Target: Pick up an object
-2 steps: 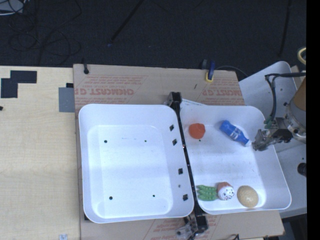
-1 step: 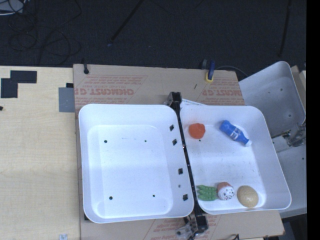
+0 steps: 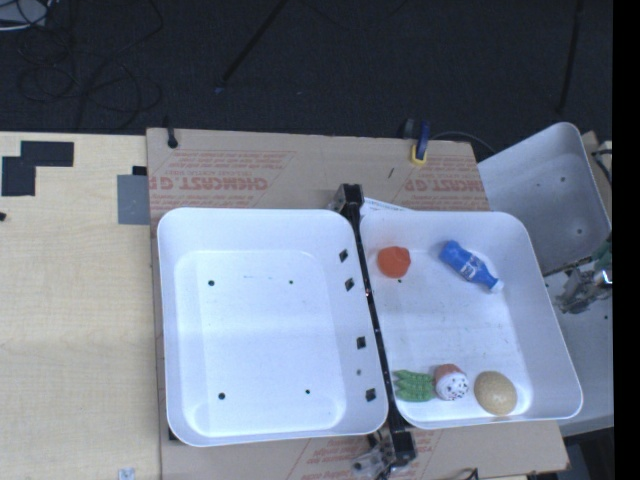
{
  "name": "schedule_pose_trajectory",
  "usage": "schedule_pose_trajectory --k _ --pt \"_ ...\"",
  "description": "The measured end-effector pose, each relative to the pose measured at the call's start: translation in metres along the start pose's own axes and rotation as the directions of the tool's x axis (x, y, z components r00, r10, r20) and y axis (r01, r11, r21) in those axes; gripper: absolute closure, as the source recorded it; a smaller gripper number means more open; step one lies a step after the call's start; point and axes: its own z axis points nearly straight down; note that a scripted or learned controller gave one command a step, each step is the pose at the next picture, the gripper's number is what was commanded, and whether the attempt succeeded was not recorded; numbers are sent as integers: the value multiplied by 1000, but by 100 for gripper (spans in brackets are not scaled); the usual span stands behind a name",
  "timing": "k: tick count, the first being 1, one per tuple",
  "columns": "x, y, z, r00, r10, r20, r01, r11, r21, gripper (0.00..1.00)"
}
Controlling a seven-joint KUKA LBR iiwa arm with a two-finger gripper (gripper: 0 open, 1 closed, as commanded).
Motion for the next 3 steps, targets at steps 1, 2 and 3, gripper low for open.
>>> schedule_pose_trajectory --k 1,2,3 --pt "1 6 40 1000 -1 -1 1 1000 0 100" --pt "0 6 28 1000 -1 0 1 1000 -1 100" --pt "0 5 19 1000 -1 -1 1 1000 1 100"
